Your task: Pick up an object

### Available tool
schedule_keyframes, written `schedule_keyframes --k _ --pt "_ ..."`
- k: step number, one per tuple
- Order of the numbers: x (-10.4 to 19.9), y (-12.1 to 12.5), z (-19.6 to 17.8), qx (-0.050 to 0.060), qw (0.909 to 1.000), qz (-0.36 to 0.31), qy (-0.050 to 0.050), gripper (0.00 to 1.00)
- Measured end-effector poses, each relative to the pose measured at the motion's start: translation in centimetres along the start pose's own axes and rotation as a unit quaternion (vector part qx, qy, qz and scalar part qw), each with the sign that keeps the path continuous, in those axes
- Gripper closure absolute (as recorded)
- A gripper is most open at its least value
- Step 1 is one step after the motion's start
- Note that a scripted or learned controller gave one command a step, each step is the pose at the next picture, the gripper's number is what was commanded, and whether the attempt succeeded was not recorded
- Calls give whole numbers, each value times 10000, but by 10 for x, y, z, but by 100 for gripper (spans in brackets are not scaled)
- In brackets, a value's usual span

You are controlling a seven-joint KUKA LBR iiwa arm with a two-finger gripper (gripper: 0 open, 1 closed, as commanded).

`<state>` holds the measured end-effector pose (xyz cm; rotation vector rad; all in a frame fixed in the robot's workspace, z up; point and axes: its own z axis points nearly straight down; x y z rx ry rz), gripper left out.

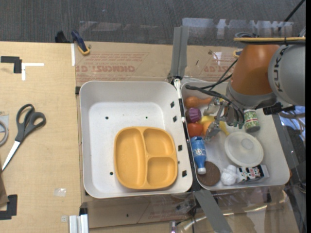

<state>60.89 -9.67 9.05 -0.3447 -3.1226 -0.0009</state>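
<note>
Fingers: the gripper (217,120) is seen low in the right bin (279,144); its thin metal fingers (213,128) are pointed down toward 7 o'clock. How wide they are spread cannot be told, and nothing is clearly seen between them.
Arm: the grey arm (291,74) is reached in from 3 o'clock, with the orange band (252,69) bent over the top edge of the right bin.
Task thing: a yellow toy (208,124) is found right under the fingers, touching or almost touching them. It is small, bright and partly hidden.
Around the fingers: an orange-red ball (195,129) lies at 9 o'clock, a purple toy (194,114) at 10 o'clock, and an orange piece (194,101) at 11 o'clock.
Right bin, rest: a blue bottle (198,153) is laid at 7 o'clock, a brown round thing (210,174) at 6 o'clock, a white round lid (244,148) at 4 o'clock, a small green-labelled can (251,120) at 3 o'clock. A white lump (229,175) and a dark packet (253,172) are kept near the bottom edge.
Left bin: the left bin (97,130) is filled with one yellow tray (145,157) with three parts.
Bench: scissors (22,130) are laid far off at 9 o'clock.
</note>
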Motion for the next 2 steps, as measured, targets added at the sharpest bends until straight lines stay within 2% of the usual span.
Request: schedule_keyframes --k 1,2 --pt "-3 1 -11 -2 10000 -10 -38 100" --pt "-29 -42 -174 5 9977 671 -20 100"
